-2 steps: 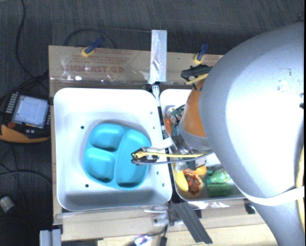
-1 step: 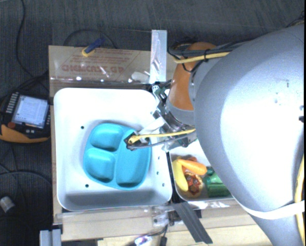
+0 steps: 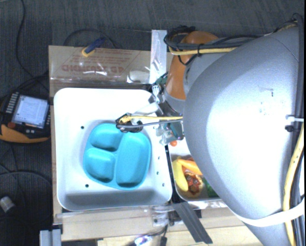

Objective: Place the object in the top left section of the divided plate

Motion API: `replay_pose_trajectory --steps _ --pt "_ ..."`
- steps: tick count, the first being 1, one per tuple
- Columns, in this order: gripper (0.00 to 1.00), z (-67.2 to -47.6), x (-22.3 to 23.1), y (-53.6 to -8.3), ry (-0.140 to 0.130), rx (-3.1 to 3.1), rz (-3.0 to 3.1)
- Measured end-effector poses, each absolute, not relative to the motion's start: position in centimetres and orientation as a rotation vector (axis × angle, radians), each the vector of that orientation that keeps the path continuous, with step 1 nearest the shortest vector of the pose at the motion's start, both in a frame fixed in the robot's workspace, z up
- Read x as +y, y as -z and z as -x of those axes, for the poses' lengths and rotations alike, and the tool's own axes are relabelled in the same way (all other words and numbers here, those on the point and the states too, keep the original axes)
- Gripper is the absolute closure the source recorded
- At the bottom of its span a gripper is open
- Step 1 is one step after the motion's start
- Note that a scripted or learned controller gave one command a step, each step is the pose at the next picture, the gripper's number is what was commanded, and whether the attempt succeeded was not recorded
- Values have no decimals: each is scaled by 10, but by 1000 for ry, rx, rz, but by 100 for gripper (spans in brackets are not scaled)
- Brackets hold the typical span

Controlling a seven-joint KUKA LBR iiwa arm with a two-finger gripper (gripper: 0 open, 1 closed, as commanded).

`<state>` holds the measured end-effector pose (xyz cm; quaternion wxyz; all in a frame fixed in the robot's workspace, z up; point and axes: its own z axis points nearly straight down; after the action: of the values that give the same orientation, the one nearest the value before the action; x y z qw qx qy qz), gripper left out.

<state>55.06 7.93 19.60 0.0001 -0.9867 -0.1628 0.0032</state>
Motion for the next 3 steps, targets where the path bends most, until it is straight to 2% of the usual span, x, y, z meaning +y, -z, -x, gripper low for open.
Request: replay_pose_trajectory --steps 1,2,3 --pt "100 -525 87 -263 -7 -323 3126" --pt "100 -503 105 -136 -12 -318 3127" --pt "100 -492 71 -182 -10 -316 3129"
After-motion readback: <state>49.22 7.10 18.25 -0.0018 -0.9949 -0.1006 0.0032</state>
